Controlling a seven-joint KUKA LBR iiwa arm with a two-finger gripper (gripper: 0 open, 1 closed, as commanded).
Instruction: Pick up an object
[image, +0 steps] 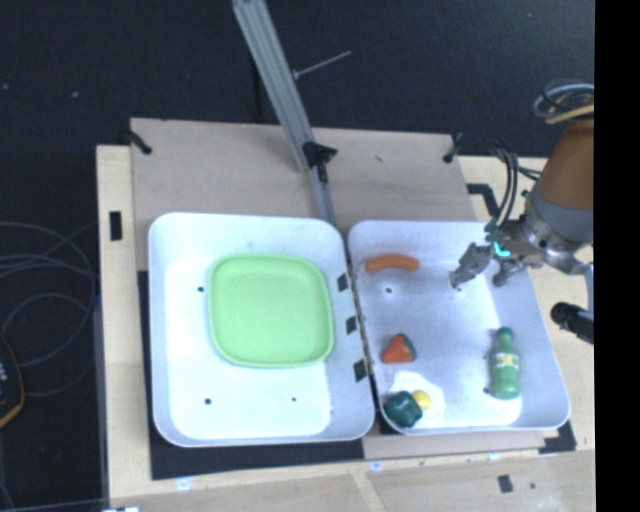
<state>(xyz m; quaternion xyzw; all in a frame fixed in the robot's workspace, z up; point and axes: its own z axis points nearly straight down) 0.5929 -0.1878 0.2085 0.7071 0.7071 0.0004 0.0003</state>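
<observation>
Presently, item by item, from the hand outward.

Gripper (485, 268): two fingers spread apart, nothing between them; poised over the upper right part of the right bin (440, 245), tips tilted down and towards the left. No object touched.

Arm (565, 190): enters from the right edge, orange band above the grey wrist, cables looped behind; wrist bent so the fingers angle into the bin.

Task standing: nothing picked up yet. The reach looks under way; choosing, descending, closing and lifting all remain, as I judge it.

Right bin contents: orange sausage-shaped piece (391, 264) near the top left, closest candidate along with the green bottle (503, 364) lying by the right wall; small red-orange piece (398, 348) near the left wall; dark green and yellow pieces on a white item (412, 400) in the lower left corner. All well apart from the fingers.

Left bin (180, 300): holds one light green plate (270, 310), lying flat at its middle.

Bench (230, 170): bare tan board behind both bins; a grey pole (285, 90) slants up from between them.
</observation>
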